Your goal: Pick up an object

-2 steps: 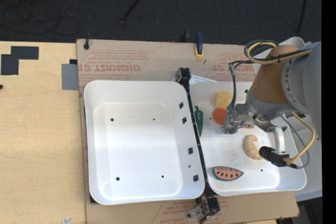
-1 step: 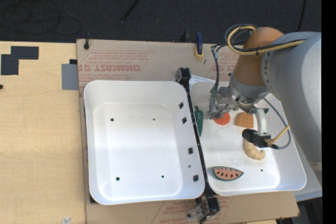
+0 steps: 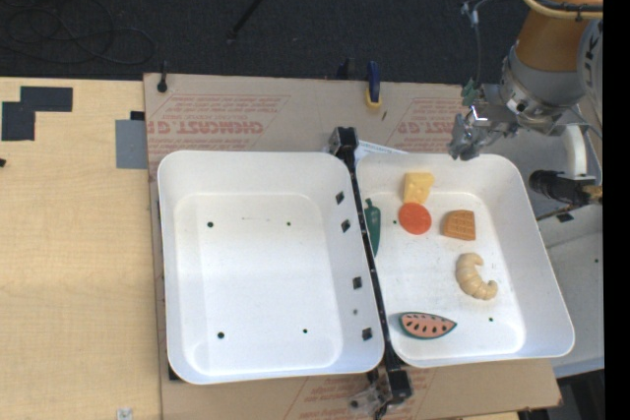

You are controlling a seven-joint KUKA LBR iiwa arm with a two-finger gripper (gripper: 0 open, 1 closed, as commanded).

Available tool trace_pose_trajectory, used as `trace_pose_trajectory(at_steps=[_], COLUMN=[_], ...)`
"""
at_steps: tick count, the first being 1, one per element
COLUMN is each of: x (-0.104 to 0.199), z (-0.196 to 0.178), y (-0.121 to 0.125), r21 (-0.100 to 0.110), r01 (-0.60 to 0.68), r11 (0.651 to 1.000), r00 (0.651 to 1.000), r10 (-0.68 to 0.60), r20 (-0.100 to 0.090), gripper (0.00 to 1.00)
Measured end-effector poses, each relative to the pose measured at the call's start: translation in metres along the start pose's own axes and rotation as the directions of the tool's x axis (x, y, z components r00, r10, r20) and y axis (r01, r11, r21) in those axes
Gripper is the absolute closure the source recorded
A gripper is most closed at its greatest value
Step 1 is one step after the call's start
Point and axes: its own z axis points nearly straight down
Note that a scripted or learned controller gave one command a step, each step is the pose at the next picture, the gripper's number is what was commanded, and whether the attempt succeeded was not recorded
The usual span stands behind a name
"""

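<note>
The right bin (image 3: 536, 241) holds several toy foods: a yellow cheese wedge (image 3: 418, 186), a red tomato slice (image 3: 414, 218), an orange-brown cracker (image 3: 458, 225), a pale croissant (image 3: 476, 275), a watermelon slice (image 3: 426, 326) and a green pepper (image 3: 373, 224) against the divider. My gripper (image 3: 467, 147) hangs above the bin's far right corner, up and to the right of the cheese, with nothing visibly held. It is too small and dark to read.
The left bin (image 3: 177, 261) sits beside the right one, parted by a black clamp strip (image 3: 360, 251). Both rest on a cardboard sheet (image 3: 246, 118). A blue clip (image 3: 373, 82) stands at the cardboard's far edge. The arm's orange band (image 3: 556, 10) rises at the right.
</note>
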Motion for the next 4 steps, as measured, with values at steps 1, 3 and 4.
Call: trace_pose_trajectory(at_steps=[1,3,4], x=[-0.003,0.078,0.094], z=[0.038,0.077,0.076], y=[-0.004,-0.033,-0.067], r21=[0.019,0.02,0.021], r01=[-0.003,-0.007,-0.006], r11=[1.0,1.0,1.0], r00=[1.0,1.0,1.0], r10=[0.003,0.007,0.006], r20=[-0.004,-0.004,-0.005], gripper=[1.0,1.0,1.0])
